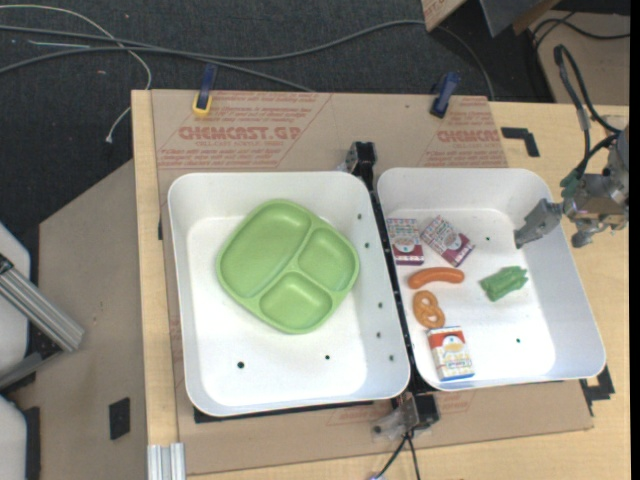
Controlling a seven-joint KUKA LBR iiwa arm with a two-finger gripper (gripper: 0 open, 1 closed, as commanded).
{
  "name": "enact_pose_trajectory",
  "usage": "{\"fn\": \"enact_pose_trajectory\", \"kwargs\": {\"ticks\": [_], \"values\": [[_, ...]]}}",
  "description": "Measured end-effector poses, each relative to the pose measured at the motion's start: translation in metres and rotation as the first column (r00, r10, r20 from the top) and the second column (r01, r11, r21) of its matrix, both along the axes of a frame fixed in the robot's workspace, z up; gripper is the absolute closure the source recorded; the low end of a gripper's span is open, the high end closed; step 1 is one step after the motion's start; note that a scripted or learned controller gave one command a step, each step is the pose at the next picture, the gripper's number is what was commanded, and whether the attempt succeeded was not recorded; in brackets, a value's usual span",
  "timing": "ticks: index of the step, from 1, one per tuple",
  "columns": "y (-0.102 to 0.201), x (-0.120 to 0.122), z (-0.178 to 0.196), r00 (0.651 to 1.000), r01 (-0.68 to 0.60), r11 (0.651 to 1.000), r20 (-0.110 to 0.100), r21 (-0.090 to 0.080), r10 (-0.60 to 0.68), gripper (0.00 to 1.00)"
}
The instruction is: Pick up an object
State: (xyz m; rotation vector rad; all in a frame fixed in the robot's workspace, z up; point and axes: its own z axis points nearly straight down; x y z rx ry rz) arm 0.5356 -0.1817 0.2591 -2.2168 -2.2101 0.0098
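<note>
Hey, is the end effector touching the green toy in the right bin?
Apart. The camera view shows white bin floor between end effector and green toy.

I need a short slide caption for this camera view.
Gripper at right bin edge; green tray in left bin.

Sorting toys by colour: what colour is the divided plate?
Light green divided plastic plate, clearest in the camera view.

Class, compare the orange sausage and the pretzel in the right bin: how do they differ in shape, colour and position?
The sausage is a solid, elongated piece lying roughly crosswise; the pretzel is a looped, twisted shape with holes. The sausage is a brighter orange-red; the pretzel is a duller orange-brown. The sausage lies farther from the camera, and the pretzel sits just nearer. Both are small toy foods lying flat in the right bin, close together.
</note>
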Motion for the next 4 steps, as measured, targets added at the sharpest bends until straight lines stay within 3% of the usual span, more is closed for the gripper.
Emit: {"fn": "enact_pose_trajectory", "kwargs": {"ticks": [1,2,4], "values": [[0.000,0.002,0.006,1.000,-0.003,1.000,0.012,-0.003,0.003,0.00],[0.005,0.002,-0.057,1.000,-0.003,1.000,0.005,0.000,0.003,0.00],[0.002,-0.001,-0.143,1.000,-0.003,1.000,0.007,-0.001,0.003,0.00]]}}
